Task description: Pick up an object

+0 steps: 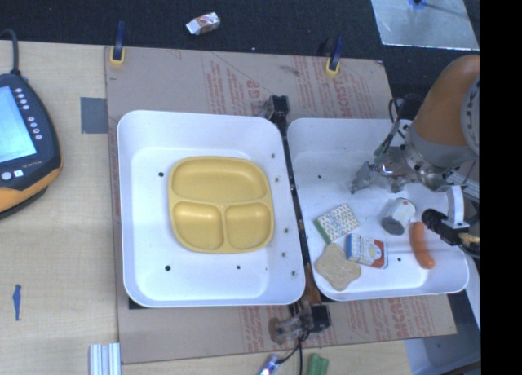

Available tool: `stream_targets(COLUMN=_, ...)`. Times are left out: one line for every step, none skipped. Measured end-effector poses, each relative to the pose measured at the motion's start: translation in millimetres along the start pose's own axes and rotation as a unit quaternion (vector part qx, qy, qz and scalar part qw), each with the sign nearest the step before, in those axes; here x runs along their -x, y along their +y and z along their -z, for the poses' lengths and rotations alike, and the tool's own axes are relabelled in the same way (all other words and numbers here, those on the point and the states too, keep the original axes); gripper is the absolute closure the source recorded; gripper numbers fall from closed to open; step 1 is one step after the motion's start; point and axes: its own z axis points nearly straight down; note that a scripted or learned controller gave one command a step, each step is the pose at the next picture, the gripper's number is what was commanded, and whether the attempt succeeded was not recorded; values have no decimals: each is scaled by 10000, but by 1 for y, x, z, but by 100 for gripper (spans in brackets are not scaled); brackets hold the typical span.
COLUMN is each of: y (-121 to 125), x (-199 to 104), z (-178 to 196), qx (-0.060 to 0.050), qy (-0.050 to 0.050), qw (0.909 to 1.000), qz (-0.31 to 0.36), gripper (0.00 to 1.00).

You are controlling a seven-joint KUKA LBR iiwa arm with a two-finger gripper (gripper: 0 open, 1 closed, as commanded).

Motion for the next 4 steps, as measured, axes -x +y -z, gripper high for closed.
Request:
stream_targets(y=-44, x=28, z=0, qx=0, qy=-5, qw=10000, qz=-6, gripper=0)
stream_targets(y=10, x=-26, z=0, qx=0, qy=2, qw=10000, qz=1, gripper=0)
stream_targets(y=60, x=37, z=57, qx=14, qy=4, qw=10000, qz=-26, gripper=0)
stream_targets(y=-37, x=6, z=-1, qx=-13, qy=7, qw=10000, qz=-10, gripper=0)
